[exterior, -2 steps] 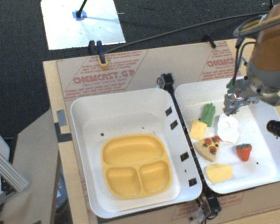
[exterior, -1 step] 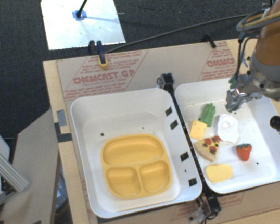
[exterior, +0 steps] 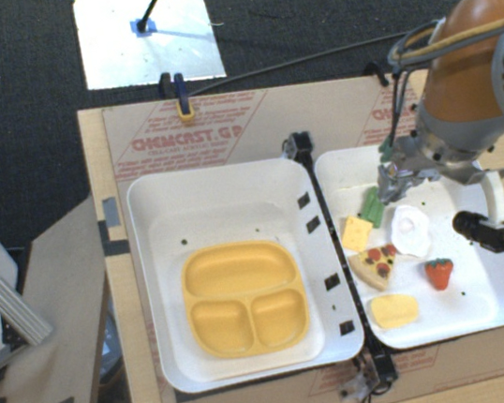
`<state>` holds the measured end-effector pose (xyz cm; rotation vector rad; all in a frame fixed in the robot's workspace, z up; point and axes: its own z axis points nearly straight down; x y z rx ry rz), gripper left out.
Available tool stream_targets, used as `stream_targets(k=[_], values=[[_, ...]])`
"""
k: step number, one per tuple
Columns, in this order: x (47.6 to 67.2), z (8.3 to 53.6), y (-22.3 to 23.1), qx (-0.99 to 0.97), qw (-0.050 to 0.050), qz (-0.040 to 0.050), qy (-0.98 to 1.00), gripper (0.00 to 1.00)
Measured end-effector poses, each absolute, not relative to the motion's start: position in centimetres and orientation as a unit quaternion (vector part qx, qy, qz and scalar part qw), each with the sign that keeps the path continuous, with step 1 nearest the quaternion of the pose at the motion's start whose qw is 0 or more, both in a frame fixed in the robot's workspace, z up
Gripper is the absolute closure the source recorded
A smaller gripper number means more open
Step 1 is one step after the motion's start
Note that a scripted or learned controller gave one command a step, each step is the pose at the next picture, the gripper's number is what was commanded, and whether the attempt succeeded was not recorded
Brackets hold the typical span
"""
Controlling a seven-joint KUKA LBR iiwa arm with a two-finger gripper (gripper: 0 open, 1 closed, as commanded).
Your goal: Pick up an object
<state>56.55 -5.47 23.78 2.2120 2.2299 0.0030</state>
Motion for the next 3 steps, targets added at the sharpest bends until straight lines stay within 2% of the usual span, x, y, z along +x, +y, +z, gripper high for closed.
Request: stream_targets(k=[3], values=[[57.8, 22.5, 10.7, 0.704, 0.001, 0.0011, 0.71, 1.0]])
